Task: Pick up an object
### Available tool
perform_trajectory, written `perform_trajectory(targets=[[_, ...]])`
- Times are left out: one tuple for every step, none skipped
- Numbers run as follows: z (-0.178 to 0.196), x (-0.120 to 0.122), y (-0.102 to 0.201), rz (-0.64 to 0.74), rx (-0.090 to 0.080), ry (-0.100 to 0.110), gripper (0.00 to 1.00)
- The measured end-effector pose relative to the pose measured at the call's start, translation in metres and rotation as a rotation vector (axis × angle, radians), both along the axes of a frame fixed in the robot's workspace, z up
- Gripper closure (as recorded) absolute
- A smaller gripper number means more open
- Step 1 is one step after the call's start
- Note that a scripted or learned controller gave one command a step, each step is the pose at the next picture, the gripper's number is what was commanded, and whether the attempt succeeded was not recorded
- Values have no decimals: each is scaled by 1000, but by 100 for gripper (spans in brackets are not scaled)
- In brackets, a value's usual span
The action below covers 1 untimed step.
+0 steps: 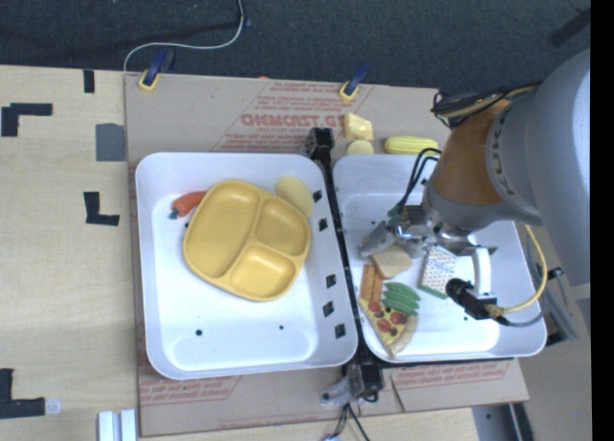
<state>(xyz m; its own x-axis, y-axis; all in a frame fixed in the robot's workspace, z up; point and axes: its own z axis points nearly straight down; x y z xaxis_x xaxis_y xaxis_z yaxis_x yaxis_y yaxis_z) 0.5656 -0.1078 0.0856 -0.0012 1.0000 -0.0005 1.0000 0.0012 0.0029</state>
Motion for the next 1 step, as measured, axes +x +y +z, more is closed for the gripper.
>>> perform_trajectory(targets=[[0, -13, -3, 1, -2, -1, 0]])
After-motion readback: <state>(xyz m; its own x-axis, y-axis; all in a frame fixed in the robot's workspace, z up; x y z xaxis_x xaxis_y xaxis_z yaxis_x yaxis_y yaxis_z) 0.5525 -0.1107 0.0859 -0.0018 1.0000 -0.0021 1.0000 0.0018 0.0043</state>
